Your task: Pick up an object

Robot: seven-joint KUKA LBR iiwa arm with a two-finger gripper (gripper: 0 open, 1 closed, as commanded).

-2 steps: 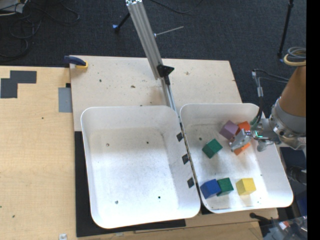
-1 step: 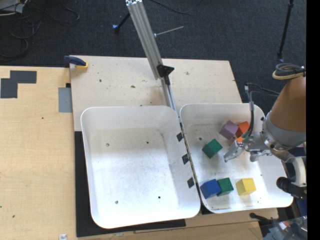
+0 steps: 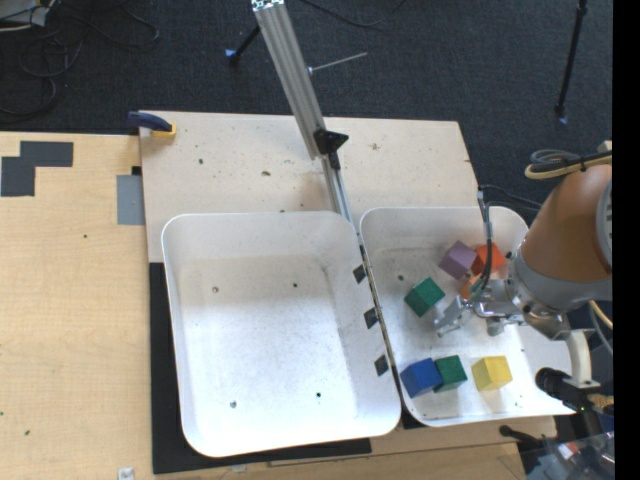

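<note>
Counting the blocks in the right bin point(image 3: 520, 406) gives 6: 2 green, 1 blue, 1 yellow, 1 purple and 1 orange. The green block point(image 3: 424, 296) lies alone near the middle of the bin. The second green block point(image 3: 451, 371) touches the blue block point(image 3: 421, 377) at about 6 o'clock in the bin, and the yellow block point(image 3: 491, 372) is just beside them toward 3 o'clock. The purple block point(image 3: 460, 260) and the orange block point(image 3: 489, 261) sit together at about 1 o'clock, the orange one partly hidden by the arm. The tool point(image 3: 452, 316) is low over the bin floor, between the lone green block and the yellow block, and holds nothing; I cannot tell how wide it is. The left bin point(image 3: 175, 268) stands beside on the counter point(image 3: 240, 163).
</note>
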